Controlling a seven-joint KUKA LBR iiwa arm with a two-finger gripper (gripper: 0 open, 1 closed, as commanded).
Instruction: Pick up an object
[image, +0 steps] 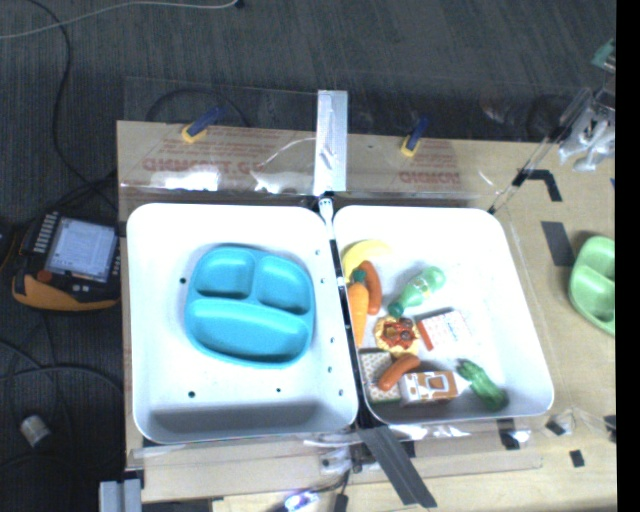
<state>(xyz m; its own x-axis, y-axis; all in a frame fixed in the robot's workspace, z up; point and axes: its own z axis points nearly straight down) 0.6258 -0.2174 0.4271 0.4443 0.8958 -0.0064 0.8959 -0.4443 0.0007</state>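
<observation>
Fingers spread or pressed together, I cannot tell, on the gripper at upper right; the toy carrot in the right bin looks light, stiff and smooth; best pinched across its middle.

My targets lie clustered in the right bin: banana, carrot, green bottle (tilted), small box, pickle.
</observation>
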